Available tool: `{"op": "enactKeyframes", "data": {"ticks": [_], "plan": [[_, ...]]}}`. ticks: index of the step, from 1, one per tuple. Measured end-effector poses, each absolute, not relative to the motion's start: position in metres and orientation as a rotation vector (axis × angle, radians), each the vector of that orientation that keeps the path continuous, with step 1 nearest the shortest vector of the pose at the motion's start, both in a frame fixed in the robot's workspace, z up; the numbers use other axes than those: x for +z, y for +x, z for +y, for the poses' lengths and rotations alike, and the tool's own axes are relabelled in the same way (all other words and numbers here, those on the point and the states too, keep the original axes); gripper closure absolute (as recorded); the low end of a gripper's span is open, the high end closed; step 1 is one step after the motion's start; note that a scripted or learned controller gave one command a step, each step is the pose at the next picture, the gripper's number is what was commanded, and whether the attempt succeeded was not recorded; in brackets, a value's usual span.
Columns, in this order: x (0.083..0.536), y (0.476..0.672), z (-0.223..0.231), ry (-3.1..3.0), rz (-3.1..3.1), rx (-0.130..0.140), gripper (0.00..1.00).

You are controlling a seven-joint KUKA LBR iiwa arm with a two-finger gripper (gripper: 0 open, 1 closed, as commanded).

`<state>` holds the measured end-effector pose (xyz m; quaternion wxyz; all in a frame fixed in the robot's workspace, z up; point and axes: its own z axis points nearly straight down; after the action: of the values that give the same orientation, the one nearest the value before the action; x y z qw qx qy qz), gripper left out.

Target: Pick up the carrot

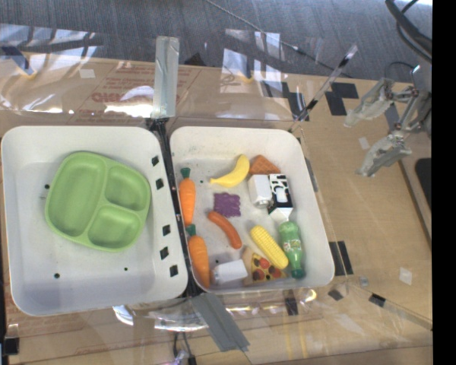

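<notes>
1. Camera view: the left bin (pixel 15 204) holds a green divided plate (pixel 99 200).
2. In the right bin (pixel 308 181), two carrots lie along its left wall: one carrot (pixel 187 198) toward the far edge, another carrot (pixel 199 258) near the front-left corner.
3. A red sausage (pixel 225 229), corn (pixel 267 246) and bottle (pixel 291 246) crowd close; a grasp could snag the wall or a neighbour.
4. Pincer (pixel 387 139) hangs over the tabletop's right edge, well apart; open or closed, I cannot tell.
</notes>
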<state>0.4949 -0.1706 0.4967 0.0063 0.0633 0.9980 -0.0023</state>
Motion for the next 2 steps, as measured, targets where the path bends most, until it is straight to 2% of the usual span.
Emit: {"op": "enactKeyframes", "data": {"ticks": [1,2], "plan": [[0.395,0.52,-0.21,-0.109,3.14,-0.001,0.0],[0.315,0.514,-0.211,0.205,3.135,-0.001,0.0]]}}
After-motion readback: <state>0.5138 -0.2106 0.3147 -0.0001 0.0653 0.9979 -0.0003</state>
